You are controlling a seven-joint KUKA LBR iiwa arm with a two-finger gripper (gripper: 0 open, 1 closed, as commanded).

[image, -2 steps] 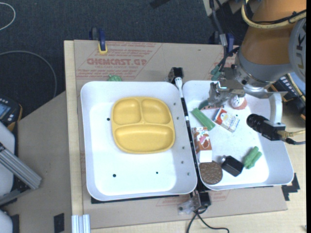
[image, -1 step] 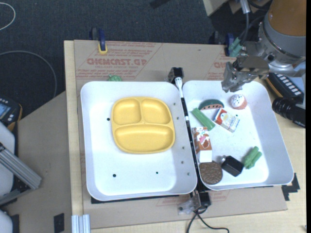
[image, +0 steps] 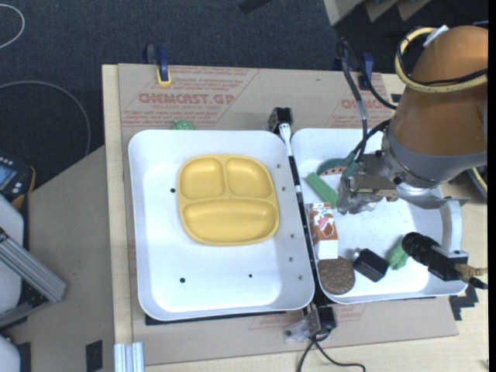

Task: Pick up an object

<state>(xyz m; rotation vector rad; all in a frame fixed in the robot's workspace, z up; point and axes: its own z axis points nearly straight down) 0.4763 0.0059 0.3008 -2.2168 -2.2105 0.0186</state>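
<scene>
Brown disc (image: 337,276) lies at the right bin's (image: 385,227) near edge; gripper (image: 358,198) hovers mid-bin.
Open or closed cannot be told. The red-and-white packet (image: 323,227) beside it looks likeliest: centre over it, avoiding the green strip (image: 320,187).

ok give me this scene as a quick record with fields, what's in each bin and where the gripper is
left bin: yellow divided plate, lying flat
right bin: green strip, red and white packet, brown round disc, small black block, small green piece
gripper: over the right bin, beside the green strip and above the packet
holding anything: cannot tell
</scene>
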